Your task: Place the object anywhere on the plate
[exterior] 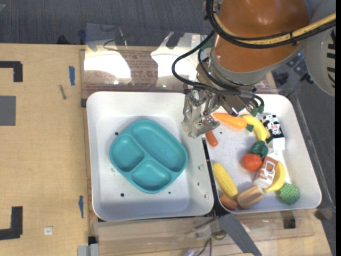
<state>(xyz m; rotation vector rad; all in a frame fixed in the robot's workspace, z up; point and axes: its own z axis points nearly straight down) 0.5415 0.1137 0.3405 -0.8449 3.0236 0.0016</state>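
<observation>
A teal plate (pixel 149 154) with three compartments lies in the left white bin (pixel 101 196). My gripper (pixel 197 127) hangs under the orange wrist, over the divide between the two bins, just right of the plate's upper right corner. Nothing visible is held in it. A small red-orange piece (pixel 212 138) lies in the right bin (pixel 306 169), right below the gripper. An orange carrot (pixel 230 120) lies just to the gripper's right.
The right bin also holds a banana (pixel 257 128), a tomato (pixel 251 161), a corn cob (pixel 225 178), a broccoli (pixel 288 193), a bread roll (pixel 249 196), a second banana (pixel 278 177) and a small cow-patterned carton (pixel 273 127). The arm's cables loop above the bins.
</observation>
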